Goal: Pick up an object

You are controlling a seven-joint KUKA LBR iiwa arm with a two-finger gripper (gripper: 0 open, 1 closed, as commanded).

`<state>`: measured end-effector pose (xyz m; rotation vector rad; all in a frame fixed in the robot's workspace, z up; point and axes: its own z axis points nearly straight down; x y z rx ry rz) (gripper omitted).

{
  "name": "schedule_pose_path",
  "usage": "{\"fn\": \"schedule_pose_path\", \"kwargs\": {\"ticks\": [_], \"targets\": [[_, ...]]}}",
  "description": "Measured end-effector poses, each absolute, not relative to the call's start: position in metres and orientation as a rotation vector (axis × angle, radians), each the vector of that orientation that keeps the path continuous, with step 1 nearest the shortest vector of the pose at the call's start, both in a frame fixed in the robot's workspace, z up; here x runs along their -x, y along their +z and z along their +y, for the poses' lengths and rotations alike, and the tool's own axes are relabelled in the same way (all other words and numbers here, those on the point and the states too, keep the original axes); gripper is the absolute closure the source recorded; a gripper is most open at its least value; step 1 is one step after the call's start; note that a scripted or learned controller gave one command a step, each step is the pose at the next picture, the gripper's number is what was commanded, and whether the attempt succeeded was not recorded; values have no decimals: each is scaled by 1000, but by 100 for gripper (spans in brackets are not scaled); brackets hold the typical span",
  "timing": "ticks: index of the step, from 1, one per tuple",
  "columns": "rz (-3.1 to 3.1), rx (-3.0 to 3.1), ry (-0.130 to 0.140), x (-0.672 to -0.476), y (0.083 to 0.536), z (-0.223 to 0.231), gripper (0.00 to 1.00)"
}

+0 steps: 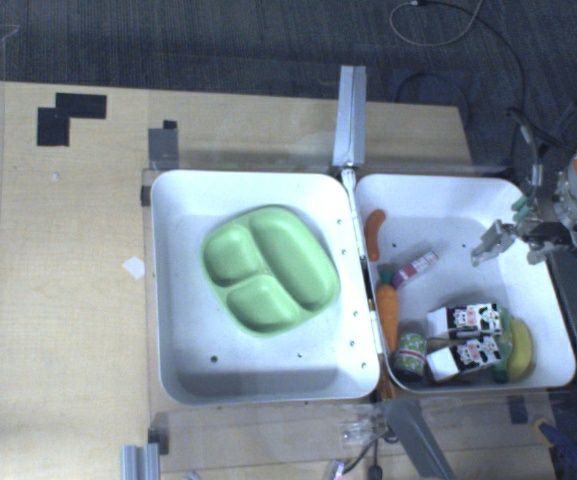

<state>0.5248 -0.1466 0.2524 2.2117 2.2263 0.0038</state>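
- No text, brand name or number is showing clearly enough to be read anywhere in this view.
- Two small cartons (pixel 465 334) are lying in the right bin (pixel 448 196), showing black-and-white printed patches, but any lettering on them is coming through too small to make out.
- A small tube-like item (pixel 415 264) nearby is carrying coloured print that is also blurring past reading.

Single fixed camera above the bench (pixel 58 268), angled down, both white bins (pixel 168 268) in frame
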Motion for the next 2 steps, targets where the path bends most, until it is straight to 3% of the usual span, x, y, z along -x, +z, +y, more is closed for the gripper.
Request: {"fn": "schedule_pose_path", "kwargs": {"ticks": [1,2], "targets": [[2374,-2041,10,-558,90,-153,0],[2588,-1777,-2,-669,88,-118,0]]}}
